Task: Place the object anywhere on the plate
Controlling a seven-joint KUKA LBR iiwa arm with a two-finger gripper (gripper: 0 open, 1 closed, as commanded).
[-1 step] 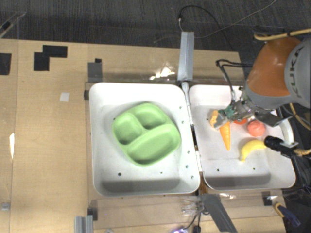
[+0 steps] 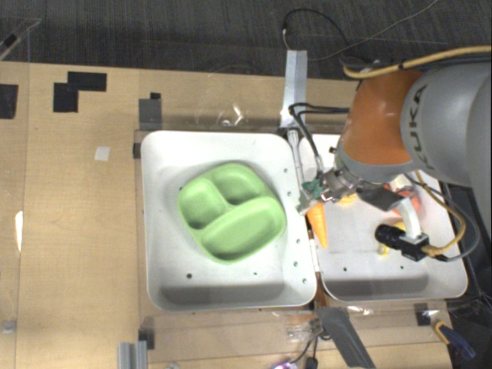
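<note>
A green divided plate [image 2: 231,210] lies in the left white bin [image 2: 165,283], tilted slightly. An orange toy carrot [image 2: 317,225] with a green top is at the left edge of the right bin [image 2: 384,283], right by the wall between the two bins. My gripper [image 2: 327,189] is just above the carrot's green top, under the grey and orange arm. The arm hides how the gripper meets the carrot.
Small orange, yellow and red items [image 2: 407,200] lie in the right bin, partly hidden under the wrist. A metal post [image 2: 296,83] stands behind the bins, at the divider.
</note>
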